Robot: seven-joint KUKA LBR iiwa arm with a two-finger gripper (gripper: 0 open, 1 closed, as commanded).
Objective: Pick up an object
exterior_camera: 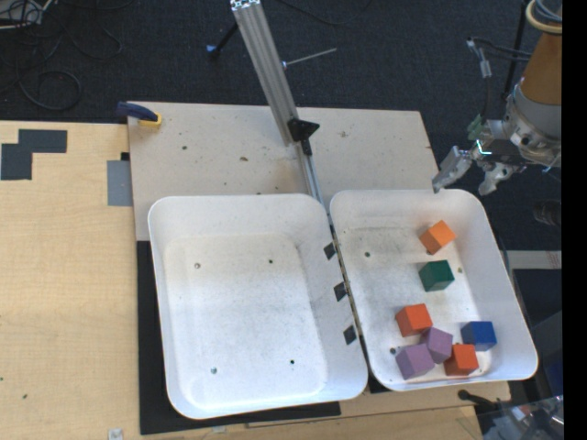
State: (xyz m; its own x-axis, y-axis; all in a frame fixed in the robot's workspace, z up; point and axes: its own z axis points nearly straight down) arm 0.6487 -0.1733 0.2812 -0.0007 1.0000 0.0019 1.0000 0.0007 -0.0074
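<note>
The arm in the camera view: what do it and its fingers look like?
The arm has an orange-tan band above a grey wrist section. Below it, the gripper has two pale grey metallic fingers, with a small teal light or marking near their base.

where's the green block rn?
The green block sits in the right bin, toward its far right side, just below the lone orange block and above the red-orange block.

Matt plastic, bare wood
You see scuffed white plastic bins [243,388], smooth matt blocks [437,274], a pale wood-grain bench [55,273].
</note>
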